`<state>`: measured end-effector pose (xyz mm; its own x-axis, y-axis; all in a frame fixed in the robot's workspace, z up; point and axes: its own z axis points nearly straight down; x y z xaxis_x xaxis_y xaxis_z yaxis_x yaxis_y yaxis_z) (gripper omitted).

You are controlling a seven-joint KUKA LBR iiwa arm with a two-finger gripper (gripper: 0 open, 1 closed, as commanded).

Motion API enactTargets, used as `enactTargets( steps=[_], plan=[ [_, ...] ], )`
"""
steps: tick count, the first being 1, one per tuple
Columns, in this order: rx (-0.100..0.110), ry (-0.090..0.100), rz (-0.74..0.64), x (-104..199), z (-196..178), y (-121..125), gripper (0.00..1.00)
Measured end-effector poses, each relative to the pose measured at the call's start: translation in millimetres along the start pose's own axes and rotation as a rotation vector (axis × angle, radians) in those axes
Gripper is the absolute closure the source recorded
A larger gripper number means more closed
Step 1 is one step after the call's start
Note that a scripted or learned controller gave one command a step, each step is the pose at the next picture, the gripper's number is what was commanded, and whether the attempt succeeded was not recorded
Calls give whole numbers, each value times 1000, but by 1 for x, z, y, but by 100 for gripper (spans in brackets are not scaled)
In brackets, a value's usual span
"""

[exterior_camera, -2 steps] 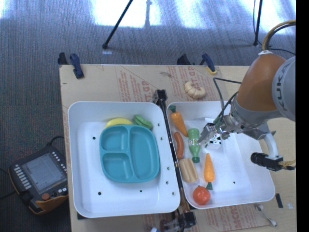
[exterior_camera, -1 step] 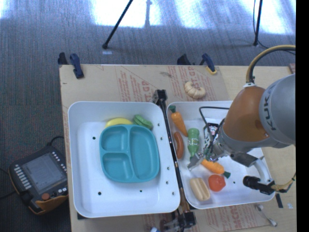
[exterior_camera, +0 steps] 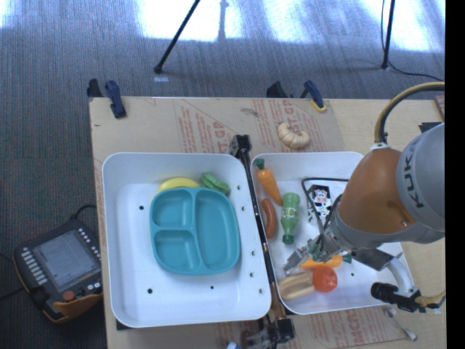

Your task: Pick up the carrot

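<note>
— Camera view, left to right: what stood where?
— Left bin (exterior_camera: pixel 120 195) held a tray (exterior_camera: pixel 195 231). The carrot (exterior_camera: pixel 268 183) lay untouched at the right bin's (exterior_camera: pixel 341 157) top-left; I judged the pick not yet made.
— And the claw (exterior_camera: pixel 311 251)?
— Low, well below the carrot, beside a bottle (exterior_camera: pixel 290 217). The arm (exterior_camera: pixel 392 195) hid much; whether it gripped anything, I couldn't tell.

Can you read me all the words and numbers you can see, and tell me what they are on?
"KU": big letters on the grey arm, cut off at the picture's edge.
Red print on the bench board: too faint to read.
Label on the green bottle: too small to read.
Screen of the handheld controller: too blurred to read.
</note>
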<state>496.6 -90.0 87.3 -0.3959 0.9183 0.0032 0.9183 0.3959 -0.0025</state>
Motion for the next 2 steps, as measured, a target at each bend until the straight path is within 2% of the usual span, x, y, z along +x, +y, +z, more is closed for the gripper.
enactTargets(
  steps=[1,2],
  plan=[
    [-1,-1,143,11,-41,-18,0],
    [-2,-2,59,24,-101,46,0]
  ],
)
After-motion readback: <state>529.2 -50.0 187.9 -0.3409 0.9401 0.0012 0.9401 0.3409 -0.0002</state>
